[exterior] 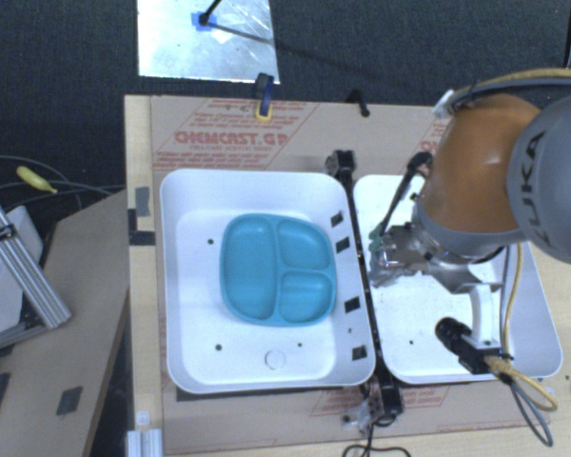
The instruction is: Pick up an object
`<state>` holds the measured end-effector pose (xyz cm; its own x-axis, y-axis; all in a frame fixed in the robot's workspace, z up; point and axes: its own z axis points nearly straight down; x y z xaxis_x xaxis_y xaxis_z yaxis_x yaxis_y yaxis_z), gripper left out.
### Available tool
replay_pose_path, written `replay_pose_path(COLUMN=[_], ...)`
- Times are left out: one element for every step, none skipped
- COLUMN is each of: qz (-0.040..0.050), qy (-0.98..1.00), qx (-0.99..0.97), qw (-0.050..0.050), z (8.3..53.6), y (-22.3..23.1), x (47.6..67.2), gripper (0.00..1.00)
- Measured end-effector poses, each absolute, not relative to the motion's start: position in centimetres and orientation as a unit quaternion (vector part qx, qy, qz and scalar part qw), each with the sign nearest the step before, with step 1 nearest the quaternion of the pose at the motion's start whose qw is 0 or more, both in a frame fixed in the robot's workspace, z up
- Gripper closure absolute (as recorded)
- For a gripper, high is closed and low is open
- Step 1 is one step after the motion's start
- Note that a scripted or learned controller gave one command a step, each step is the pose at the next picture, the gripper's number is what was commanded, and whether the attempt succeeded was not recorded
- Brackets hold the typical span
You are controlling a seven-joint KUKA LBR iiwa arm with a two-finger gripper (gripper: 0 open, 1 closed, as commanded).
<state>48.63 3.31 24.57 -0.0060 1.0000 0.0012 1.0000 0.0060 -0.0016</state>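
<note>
Inspected from above, at a slant.

Located in the shallow white bin [186,255] on the view's left: a light blue plastic plate with three moulded compartments [276,269]. Lies flat, open side up, near the middle of the bin floor, apart from every wall. Judged the only clear candidate for picking. Placed so, reachable from straight above, but offers a low, wide profile with little to pinch except the rim or the ridges between compartments.

Located over the second shallow white bin [538,350], on the view's right: the grey arm with its orange band [476,174], reaching in from the right. Carries the metal gripper [392,255] low at that bin's left wall, just beside the dividing line between the two bins and well apart from the plate. Nothing seen held. Whether spread or pressed together: cannot tell, since the wrist and the slanted view mask the tip.

Noted beneath both bins: a printed brown cardboard sheet [228,131], apparently a base to keep the pair level and side by side.

Judged: pick not yet made. Next move likely to call for crossing the divider leftward and coming down on the plate's edge. Risk: slipping off smooth plastic, or snagging the bin wall during the crossing.
</note>
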Motion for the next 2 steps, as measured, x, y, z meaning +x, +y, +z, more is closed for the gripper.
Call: replay_pose_path(qz=[-0.0014, -0.0083], qy=[-0.711, -0.708], qx=[-0.703, -0.706], qw=[0.001, -0.006], z=[24.6, 39.8], y=[10.4, 7.6], x=[48.6, 50.2], gripper=[1.0, 1.0])
